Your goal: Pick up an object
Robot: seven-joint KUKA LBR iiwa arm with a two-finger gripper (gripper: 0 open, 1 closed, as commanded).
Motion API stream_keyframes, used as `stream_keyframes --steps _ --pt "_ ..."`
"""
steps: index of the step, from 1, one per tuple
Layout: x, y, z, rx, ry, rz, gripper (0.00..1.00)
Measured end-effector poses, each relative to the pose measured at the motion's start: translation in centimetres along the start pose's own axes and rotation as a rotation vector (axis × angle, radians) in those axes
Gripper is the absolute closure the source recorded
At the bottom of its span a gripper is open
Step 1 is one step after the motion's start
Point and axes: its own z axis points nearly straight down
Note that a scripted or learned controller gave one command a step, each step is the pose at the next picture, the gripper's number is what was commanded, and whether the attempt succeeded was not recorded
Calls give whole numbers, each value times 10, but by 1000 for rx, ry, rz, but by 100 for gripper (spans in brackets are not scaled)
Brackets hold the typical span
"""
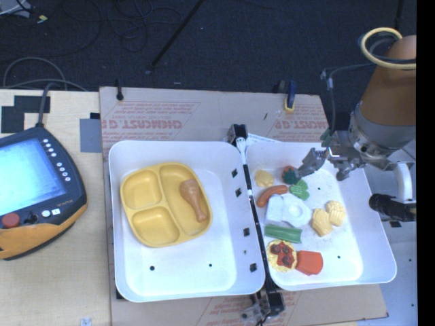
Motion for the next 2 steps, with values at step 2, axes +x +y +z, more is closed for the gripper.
stream_keyframes --steps 2 --pt "37 -38 -3 2 1 -2 100"
